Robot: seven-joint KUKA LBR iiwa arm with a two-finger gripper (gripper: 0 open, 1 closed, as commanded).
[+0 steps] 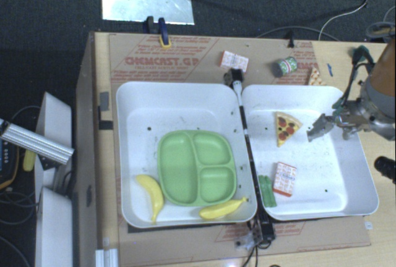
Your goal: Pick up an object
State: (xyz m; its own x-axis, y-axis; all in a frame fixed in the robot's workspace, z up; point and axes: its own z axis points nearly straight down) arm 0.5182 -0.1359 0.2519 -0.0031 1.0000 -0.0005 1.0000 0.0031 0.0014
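Over the right-hand white bin (pixel 352 198) the grey arm's two-finger gripper (pixel 322 128) hangs just to the right of a small flat toy pizza slice (pixel 285 128), yellow with red dots, which lies on the bin floor toward the far left part of that bin, a little apart from the tool. Nearer the camera in the same bin lie a small red-and-white printed packet (pixel 284 178) and a thin green strip (pixel 266 191) against the dividing wall. The left white bin (pixel 133 105) holds a pale green sectioned plastic tray (pixel 197 168) with two yellow toy bananas (pixel 151 194) at its near edge. Judging by its look, the pizza slice is probably light, stiff and thin, lying almost flush with the floor, so its edges offer little to pinch; taking it across the narrow pointed end or across the crust end seems the likeliest hold, and it may slide on the smooth plastic. Nothing is visible in the gripper, and it touches no object; whether it is released or clenched cannot be told at this size.
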